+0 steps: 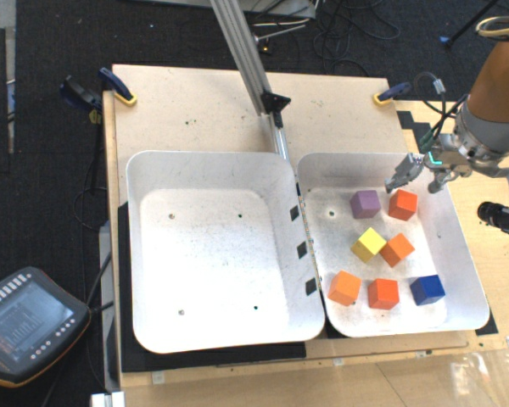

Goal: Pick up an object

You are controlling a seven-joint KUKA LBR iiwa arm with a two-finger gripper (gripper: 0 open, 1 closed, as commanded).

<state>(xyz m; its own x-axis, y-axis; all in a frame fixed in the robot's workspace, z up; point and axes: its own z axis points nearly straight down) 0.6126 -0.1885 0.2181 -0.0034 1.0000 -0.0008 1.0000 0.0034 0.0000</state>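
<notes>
the gripper (pixel 422 174) hangs open, apparently empty, above the right bin's (pixel 467 265) far edge, just beside the red cube (pixel 403 204). for a clean grasp, centre the fingers over it, clear of the purple cube (pixel 366 203).

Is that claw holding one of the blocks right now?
No. The gripper is open above the right bin's far end, nothing between its fingers; the nearest red block lies in the bin.
</notes>
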